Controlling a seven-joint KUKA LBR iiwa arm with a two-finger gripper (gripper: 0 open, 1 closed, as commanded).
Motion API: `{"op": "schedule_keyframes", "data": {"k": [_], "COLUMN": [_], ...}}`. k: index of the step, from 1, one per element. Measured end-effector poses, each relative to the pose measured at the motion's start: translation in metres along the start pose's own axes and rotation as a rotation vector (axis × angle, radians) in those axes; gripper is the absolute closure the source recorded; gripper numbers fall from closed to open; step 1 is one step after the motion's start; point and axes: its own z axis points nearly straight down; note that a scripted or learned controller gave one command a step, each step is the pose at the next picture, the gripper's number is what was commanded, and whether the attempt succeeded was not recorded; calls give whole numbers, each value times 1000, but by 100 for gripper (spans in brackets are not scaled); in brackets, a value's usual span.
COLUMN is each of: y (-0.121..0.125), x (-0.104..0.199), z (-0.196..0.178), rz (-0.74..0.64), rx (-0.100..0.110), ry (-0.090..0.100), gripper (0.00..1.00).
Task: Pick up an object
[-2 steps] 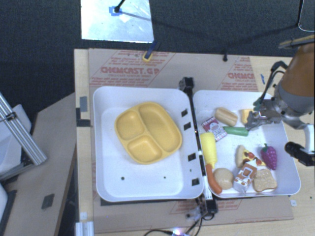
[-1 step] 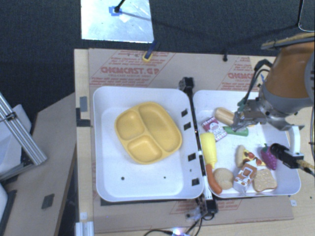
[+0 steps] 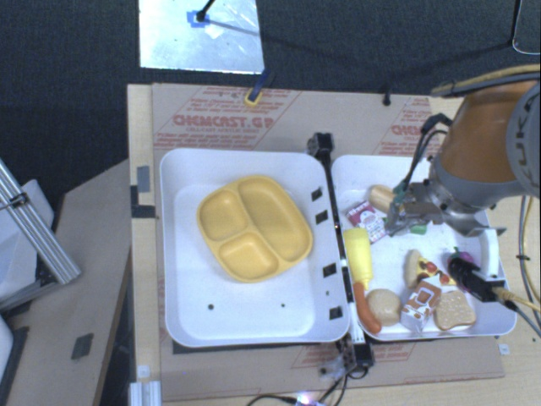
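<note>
Your gripper (image 3: pixel 404 216) hung low over the right bin (image 3: pixel 494 332), near the red-and-white packet (image 3: pixel 365 219). Jaw state: couldn't tell. Next you probably needed a clean descent onto one item.

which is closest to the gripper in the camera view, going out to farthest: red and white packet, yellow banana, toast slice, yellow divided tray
1. red and white packet, just left of the gripper in the right bin
2. yellow banana, by the bin's left wall
3. toast slice, front right corner
4. yellow divided tray, in the left bin
</note>
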Motion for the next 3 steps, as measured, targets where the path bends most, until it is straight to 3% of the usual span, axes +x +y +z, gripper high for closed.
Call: {"op": "schedule_keyframes", "data": {"k": [1, 3], "y": [-5, -5], "x": [0, -1], "z": [-19, 1], "rz": [1, 5], "rx": [-4, 0], "ry": [-1, -1], "gripper": [100, 100]}}
